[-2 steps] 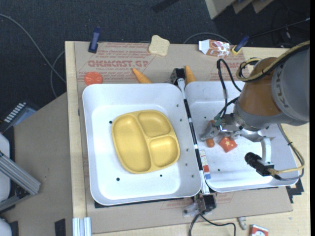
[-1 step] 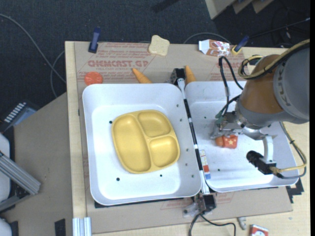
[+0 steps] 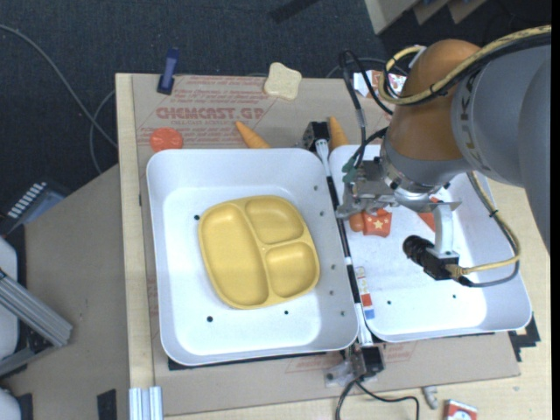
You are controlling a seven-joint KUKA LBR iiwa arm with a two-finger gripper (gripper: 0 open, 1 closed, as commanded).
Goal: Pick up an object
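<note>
While the grey arm's gripper (image 3: 372, 201) hangs low over the right bin (image 3: 490, 309), whether it is open or closed cannot be told, and a red block with a yellow star (image 3: 374, 223) lies just under it by that bin's left wall, its long axis running across the bin. Left of this bin, a second white bin (image 3: 175, 234) holds a yellow three-compartment plate (image 3: 258, 250). Both bins sit on a cardboard sheet (image 3: 210, 112) over dark carpet (image 3: 61, 77).

Red print runs across the brown board (image 3: 210, 112) behind the bins — the large line reads roughly "CHEMCAST GP", with a smaller line above it too fine to make out. A red block (image 3: 376, 223) in the right bin carries a small yellow star. No other writing is legible.
</note>
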